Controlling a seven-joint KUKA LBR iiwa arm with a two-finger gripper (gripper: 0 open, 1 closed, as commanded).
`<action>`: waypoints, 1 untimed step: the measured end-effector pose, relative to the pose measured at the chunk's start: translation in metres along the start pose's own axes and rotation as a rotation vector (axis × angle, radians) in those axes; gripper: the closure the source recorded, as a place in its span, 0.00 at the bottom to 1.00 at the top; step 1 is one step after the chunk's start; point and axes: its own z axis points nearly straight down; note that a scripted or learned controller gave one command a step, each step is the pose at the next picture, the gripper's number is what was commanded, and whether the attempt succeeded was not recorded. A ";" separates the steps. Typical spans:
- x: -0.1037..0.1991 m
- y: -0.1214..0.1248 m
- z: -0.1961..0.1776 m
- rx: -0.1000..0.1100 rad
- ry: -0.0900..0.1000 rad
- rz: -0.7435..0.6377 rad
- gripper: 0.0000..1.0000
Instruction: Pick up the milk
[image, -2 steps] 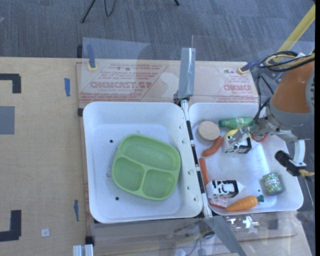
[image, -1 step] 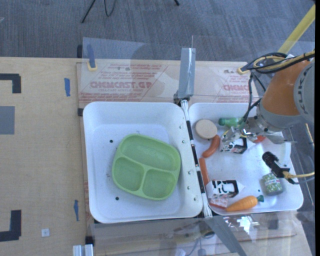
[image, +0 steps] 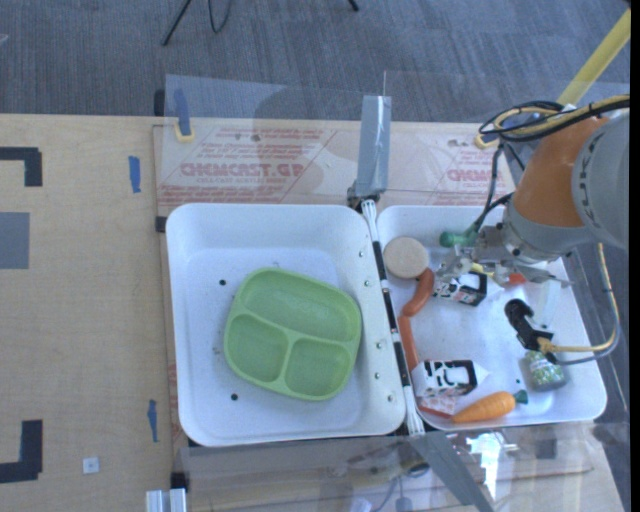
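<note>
Green plastic plate (image: 292, 334) is sitting in your left bin (image: 195, 250); moving right, the milk (image: 446, 377) is lying near the right bin's (image: 585, 400) front edge, beside a carrot (image: 484, 407), untouched. The gripper (image: 462, 277) is hovering well apart from it, possibly over another small carton (image: 468, 290), and you cannot tell its opening, so the whole pick is remaining.

The arm (image: 590, 190) runs off the edge at three o'clock. Its hand (image: 470, 268) blurs into clutter, so finger state is unreadable. The carrot (image: 485, 406) overlaps the milk (image: 447, 377).
</note>
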 end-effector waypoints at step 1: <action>0.004 0.034 0.002 0.005 0.003 -0.097 0.00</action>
